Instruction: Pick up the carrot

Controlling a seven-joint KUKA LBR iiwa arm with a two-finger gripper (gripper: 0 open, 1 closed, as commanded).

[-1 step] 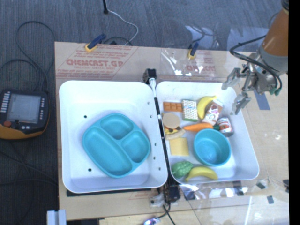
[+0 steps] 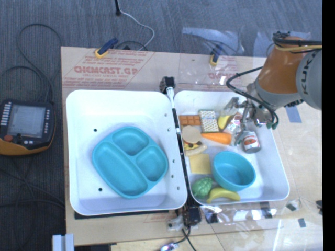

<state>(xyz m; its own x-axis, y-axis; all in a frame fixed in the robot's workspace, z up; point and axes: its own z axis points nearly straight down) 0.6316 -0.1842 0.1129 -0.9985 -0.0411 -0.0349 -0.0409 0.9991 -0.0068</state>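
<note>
The orange carrot (image 2: pixel 216 138) lies in the right bin (image 2: pixel 274 163), just left of centre, pointing left to right. My gripper (image 2: pixel 242 120) hangs above the bin's upper right part, right of and slightly above the carrot's thick end. Its metal fingers (image 2: pixel 233 107) look spread apart with nothing between them. The arm's orange band (image 2: pixel 280 72) sits above it at the upper right.
Around the carrot lie a small can (image 2: pixel 250 142), a yellow piece (image 2: pixel 224 122), a checked box (image 2: pixel 208 121), a wafer (image 2: pixel 189 121), a sandwich (image 2: pixel 192 140), a cheese slice (image 2: pixel 199 164), a blue bowl (image 2: pixel 234 170), broccoli (image 2: pixel 202 186) and a banana (image 2: pixel 224 194). The left bin (image 2: pixel 84 109) holds a blue divided plate (image 2: pixel 130 161).
</note>
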